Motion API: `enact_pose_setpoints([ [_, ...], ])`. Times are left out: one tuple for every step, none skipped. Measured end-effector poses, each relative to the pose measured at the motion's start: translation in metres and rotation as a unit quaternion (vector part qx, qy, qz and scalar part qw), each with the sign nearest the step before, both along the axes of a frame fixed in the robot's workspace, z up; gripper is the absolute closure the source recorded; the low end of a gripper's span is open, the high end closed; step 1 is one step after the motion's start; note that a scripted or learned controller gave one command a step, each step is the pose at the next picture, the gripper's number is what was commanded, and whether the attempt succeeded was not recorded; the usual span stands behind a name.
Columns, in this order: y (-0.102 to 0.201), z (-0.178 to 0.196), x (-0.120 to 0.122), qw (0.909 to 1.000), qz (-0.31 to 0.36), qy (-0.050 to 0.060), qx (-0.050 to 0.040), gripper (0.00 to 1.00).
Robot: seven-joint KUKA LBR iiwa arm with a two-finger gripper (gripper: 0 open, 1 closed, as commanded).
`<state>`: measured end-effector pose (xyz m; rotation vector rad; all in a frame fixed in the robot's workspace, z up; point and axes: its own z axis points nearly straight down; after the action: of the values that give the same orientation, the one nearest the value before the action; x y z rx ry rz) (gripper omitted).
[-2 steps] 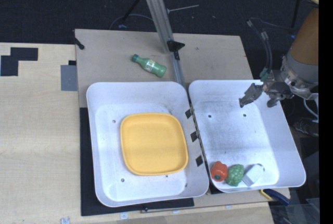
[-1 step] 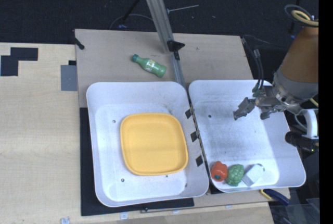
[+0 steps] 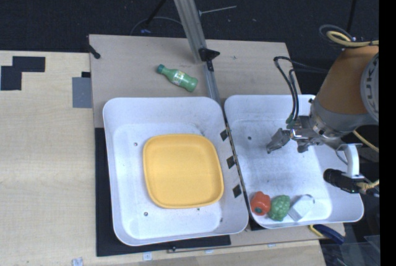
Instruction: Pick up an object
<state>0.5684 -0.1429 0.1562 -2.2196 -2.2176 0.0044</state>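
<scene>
- The arm [image 3: 349,88] enters from the right edge of the frame, its orange band sitting above the grey wrist, and bends down over the right bin [image 3: 247,111].
- The gripper [image 3: 279,141] hangs over the middle of the right bin, pointing toward the left of the frame; nothing is seen between its fingers, and whether they are parted or closed cannot be told at this size.
- Three small objects lie together in the lower part of the right bin, well below the gripper: a red-orange toy pepper [image 3: 260,203] near the bin's lower left corner, a green bumpy toy vegetable [image 3: 279,207] touching it on the right, and a small white and grey object [image 3: 300,206] just beside that.
- The left bin [image 3: 117,135] holds a yellow square plate [image 3: 182,170] with rounded corners, lying flat near its centre.
- A green bottle [image 3: 177,77] lies on its side on the bench board, above the left bin in the upper middle of the frame.
- A slanted aluminium rail [image 3: 187,8] runs from the top centre of the frame down toward the gap between the two bins.
- Black clips [image 3: 229,161] line the seam where the bins meet.
</scene>
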Motion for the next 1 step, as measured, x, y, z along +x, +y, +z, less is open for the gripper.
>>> enact_pose_setpoints([
  [-0.0019, -0.0502, -0.0108, 1.0, 0.001, 0.0, -0.0001, 0.0],
])
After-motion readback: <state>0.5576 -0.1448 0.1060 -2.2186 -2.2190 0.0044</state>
